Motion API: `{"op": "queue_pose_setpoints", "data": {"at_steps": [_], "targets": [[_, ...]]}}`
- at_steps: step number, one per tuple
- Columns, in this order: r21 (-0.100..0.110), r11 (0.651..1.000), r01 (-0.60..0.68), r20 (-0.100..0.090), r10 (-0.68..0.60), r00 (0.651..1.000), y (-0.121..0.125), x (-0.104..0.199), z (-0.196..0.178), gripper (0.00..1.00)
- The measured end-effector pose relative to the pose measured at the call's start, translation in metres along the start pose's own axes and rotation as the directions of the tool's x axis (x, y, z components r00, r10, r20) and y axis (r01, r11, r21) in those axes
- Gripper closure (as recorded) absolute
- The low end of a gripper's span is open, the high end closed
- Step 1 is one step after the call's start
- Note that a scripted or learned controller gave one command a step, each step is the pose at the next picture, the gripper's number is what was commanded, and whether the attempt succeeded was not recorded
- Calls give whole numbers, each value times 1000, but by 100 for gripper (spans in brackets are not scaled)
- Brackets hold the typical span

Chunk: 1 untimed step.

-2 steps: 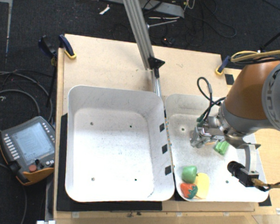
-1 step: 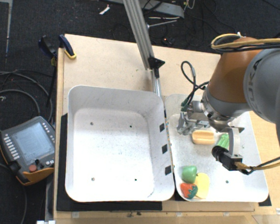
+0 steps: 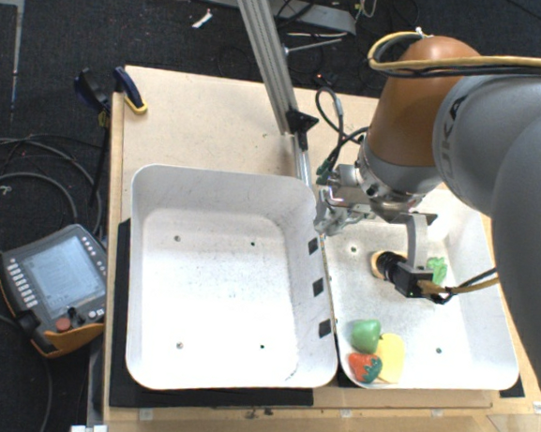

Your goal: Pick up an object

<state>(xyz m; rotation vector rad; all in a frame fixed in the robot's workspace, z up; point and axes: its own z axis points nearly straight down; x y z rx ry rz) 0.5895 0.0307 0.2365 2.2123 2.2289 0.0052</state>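
Note:
My gripper [image 3: 330,217] hangs over the far left corner of the right bin [image 3: 465,364], close to the wall shared with the left bin [image 3: 145,246]. Nothing shows between its tips. At the right bin's near left corner a green rounded toy [image 3: 365,334], a yellow piece [image 3: 391,353] and a red-orange piece [image 3: 365,366] lie bunched together. Further back, a small tan round thing [image 3: 379,262] and a small green thing [image 3: 436,269] lie in the middle of the bin, partly hidden by the wrist.
A slanted metal strut [image 3: 270,60] runs from the top of the view down to the bins' shared wall. A teach pendant [image 3: 53,285] lies on the floor at the left. The bulky arm [image 3: 503,137] covers the right bin's far right part.

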Motion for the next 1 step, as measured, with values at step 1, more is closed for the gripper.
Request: {"op": "queue_pose_setpoints", "data": {"at_steps": [1], "targets": [[1,1000,0,-1,0,1000,28,55,-6,100]]}}
